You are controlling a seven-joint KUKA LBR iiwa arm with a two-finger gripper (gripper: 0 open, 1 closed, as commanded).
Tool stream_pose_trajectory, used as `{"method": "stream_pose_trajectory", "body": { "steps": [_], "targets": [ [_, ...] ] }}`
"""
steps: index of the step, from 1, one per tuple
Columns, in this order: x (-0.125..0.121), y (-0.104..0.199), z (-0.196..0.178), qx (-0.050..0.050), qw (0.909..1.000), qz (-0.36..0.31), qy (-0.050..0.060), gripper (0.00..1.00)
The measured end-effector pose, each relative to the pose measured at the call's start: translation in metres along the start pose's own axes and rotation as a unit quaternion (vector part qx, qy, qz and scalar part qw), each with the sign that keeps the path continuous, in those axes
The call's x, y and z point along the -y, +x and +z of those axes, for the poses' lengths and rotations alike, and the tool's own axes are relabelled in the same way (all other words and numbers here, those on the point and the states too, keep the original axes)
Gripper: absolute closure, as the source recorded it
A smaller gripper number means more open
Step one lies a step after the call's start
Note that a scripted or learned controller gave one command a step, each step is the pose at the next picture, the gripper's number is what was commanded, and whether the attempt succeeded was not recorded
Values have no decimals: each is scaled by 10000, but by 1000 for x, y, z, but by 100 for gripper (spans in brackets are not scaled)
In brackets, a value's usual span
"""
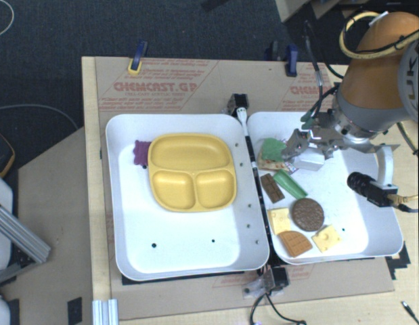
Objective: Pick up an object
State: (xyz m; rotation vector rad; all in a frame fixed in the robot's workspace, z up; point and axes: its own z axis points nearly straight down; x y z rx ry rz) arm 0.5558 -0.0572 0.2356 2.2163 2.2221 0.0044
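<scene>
Small food-like pieces, green, brown and yellow, lie clustered in the right bin's left half.

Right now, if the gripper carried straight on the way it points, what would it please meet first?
The gripper points down and toward the left of the camera view, so it would probably first meet the green items lying in the right bin; depth is hard to judge from above.

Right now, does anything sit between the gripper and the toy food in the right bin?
Nothing visible does. The gripper hangs directly over the green pieces at the left side of the right bin; the brown cookie lies nearer the camera, clear of it.
</scene>
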Motion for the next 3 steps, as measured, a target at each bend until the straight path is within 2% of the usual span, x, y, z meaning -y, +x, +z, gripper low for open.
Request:
{"method": "stream_pose_trajectory", "body": {
  "steps": [1,2,3],
  "targets": [
    [0,5,20,-6,10000,13,43,100],
    [1,6,2,1,10000,8,1,100],
    [8,6,5,-4,10000,19,32,100]
  ]
}}
